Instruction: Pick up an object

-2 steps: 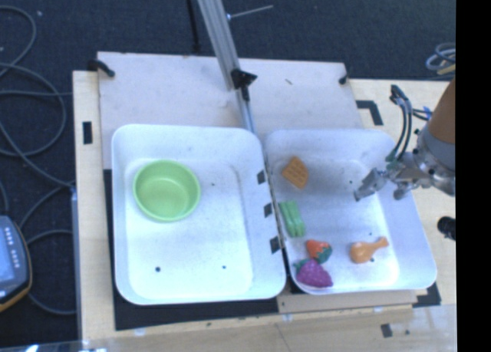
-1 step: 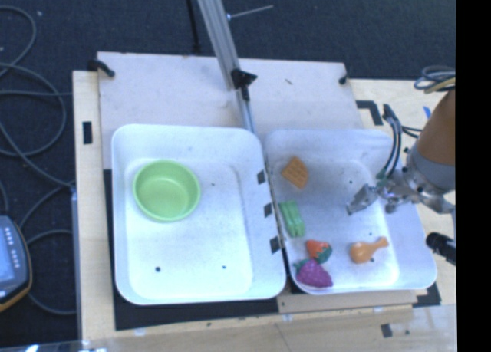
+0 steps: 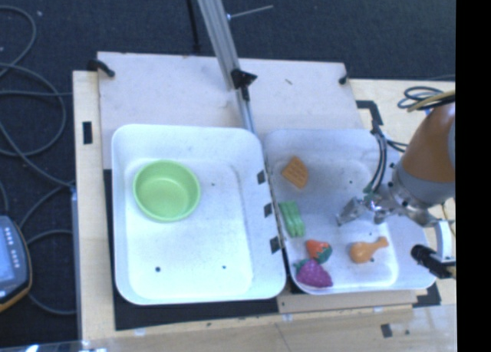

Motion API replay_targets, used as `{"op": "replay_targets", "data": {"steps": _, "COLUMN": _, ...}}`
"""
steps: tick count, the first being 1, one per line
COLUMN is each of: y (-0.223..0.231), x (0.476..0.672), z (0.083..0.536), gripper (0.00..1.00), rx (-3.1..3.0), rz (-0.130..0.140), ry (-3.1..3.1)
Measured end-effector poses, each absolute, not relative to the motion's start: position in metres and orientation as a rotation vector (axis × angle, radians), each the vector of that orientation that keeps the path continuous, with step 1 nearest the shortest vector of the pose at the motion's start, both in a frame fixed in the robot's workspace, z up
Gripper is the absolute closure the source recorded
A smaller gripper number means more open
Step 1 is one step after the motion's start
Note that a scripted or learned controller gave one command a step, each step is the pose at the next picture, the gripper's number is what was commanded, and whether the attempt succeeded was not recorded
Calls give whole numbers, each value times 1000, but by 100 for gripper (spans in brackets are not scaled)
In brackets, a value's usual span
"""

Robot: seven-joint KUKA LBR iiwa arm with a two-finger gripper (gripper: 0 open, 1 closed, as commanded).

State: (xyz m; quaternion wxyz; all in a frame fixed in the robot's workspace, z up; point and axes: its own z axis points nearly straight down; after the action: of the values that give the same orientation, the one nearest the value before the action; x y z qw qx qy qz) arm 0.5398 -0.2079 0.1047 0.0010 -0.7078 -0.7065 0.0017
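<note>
In the right bin (image 3: 330,151) lie several toy foods: an orange bread-like piece (image 3: 295,172), a green ridged piece (image 3: 291,218), a red-orange piece with a green top (image 3: 318,250), purple grapes (image 3: 314,273) and an orange drumstick (image 3: 368,250). My gripper (image 3: 357,211) hangs over the middle right of this bin, just above and left of the drumstick. Nothing shows between its fingers. The arm's orange band (image 3: 430,151) sits at the right edge.
The left bin (image 3: 230,266) holds a green bowl (image 3: 166,189) at its upper left. A slanted metal rail (image 3: 222,36) runs down to the gap between the bins. Cables lie on the dark floor at the left.
</note>
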Motion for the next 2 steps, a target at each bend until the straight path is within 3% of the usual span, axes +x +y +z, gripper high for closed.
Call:
{"op": "replay_targets", "data": {"steps": 1, "y": -209, "x": 542, "z": 119, "gripper": 100, "rx": -2233, "rz": -3, "ry": -2217}}
{"op": "replay_targets", "data": {"steps": 2, "y": -208, "x": 547, "z": 164, "gripper": 100, "rx": -2223, "rz": -5, "ry": -2229}}
